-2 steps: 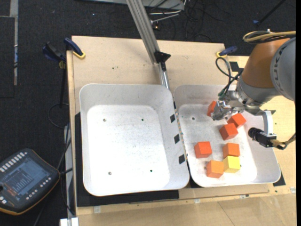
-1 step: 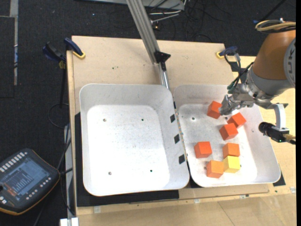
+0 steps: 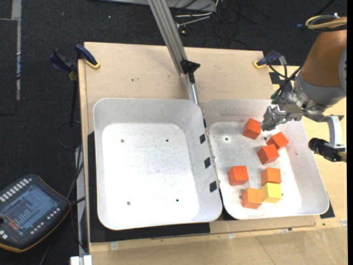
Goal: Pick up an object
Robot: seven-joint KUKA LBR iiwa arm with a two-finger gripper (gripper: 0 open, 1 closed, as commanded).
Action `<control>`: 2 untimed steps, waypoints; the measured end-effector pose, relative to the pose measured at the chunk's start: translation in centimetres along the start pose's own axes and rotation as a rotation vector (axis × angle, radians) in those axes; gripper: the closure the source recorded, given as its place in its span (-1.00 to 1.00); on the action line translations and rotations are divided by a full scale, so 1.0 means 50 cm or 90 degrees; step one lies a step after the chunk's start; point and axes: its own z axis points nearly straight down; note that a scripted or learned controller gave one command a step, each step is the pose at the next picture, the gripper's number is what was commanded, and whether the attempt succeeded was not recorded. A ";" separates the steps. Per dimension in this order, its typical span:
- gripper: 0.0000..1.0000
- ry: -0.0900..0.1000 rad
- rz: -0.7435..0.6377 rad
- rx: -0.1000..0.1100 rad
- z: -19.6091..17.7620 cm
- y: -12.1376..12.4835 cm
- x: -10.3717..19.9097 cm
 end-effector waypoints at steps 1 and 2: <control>1.00 0.002 -0.004 0.001 -0.012 0.042 0.119; 1.00 0.002 -0.004 0.002 0.005 0.075 0.224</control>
